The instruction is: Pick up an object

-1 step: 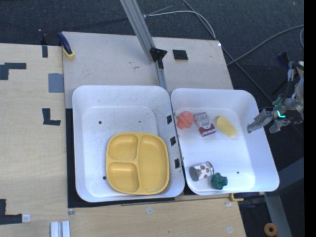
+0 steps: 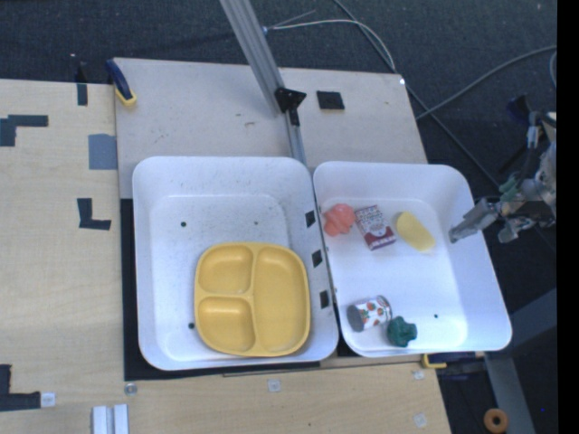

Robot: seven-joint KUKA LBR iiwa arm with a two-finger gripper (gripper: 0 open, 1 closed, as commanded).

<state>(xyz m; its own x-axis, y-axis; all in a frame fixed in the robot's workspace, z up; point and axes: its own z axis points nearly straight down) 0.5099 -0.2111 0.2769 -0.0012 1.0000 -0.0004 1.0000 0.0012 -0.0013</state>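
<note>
Camera view puts your gripper at the right rim of the right bin, hanging over the edge with nothing between its parts; you cannot tell how it is set. Just left of it lies a yellow object, then a red-and-white packet and a pink lump farther left. Below-left of it sit a small can and a green toy. Well to its left, the left bin bears a yellow divided plate.

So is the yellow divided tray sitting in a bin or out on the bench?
In a bin. The yellow tray lies flat inside the left bin, against its near wall, compartments facing up and bare.
</note>
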